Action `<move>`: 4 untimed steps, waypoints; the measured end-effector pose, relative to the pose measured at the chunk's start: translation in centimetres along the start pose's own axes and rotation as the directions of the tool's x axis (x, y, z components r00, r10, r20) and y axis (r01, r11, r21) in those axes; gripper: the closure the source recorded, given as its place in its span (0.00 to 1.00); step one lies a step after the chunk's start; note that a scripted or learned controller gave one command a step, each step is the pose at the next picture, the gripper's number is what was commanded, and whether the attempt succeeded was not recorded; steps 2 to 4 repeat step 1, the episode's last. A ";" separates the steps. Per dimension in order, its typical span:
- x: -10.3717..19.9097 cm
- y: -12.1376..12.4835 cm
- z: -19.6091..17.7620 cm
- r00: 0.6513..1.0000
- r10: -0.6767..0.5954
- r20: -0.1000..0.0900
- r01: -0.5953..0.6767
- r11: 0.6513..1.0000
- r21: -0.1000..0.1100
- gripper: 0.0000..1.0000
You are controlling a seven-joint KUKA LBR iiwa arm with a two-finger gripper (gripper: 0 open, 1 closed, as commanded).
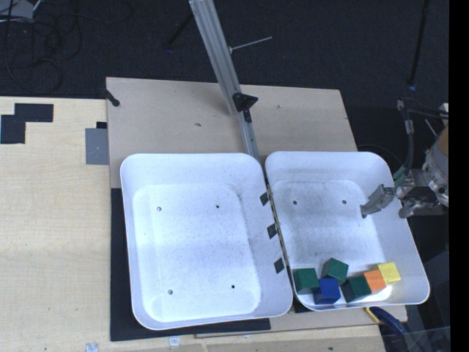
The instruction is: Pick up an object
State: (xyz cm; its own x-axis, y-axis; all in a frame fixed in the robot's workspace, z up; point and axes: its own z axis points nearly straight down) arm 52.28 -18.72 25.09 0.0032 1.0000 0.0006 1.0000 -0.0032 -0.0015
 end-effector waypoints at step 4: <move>0.9 0.1 5.1 1.000 -0.002 -0.002 0.002 1.000 0.006 0.00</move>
